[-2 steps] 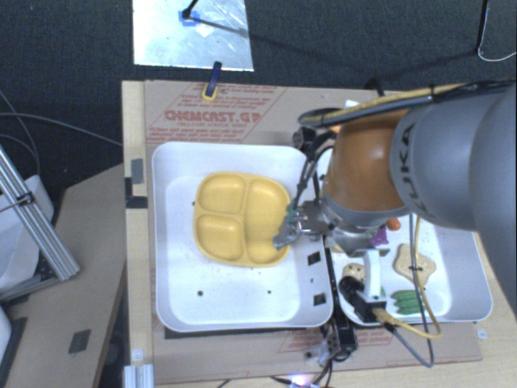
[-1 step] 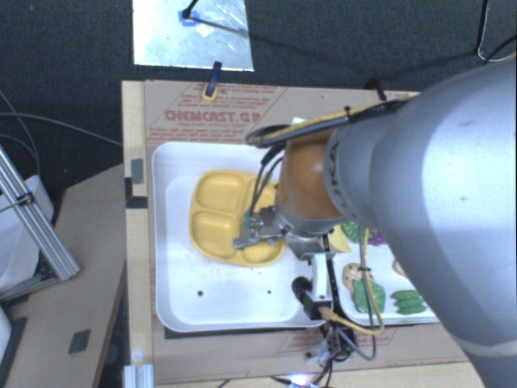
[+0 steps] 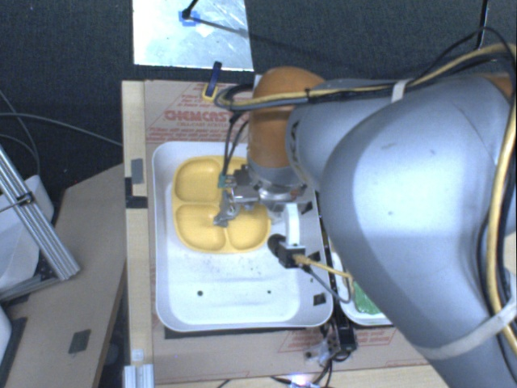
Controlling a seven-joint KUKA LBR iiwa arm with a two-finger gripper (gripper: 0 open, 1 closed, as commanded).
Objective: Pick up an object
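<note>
I see my gripper [image 3: 224,213] down over the yellow sectioned plate [image 3: 202,204], which lies in the left white bin [image 3: 242,297]. Its tips seem to touch the plate's middle. I cannot tell whether it is clenched or released.

A shiny foil-like sheet [image 3: 192,21] lies on the dark floor well beyond the tool, a small blue piece [image 3: 188,17] on it. Printed cardboard [image 3: 182,115] lies under the bins, just behind the tool. Slanted aluminium rails [image 3: 36,225] stand far off to the tool's left, beside a tan board [image 3: 81,297].
</note>
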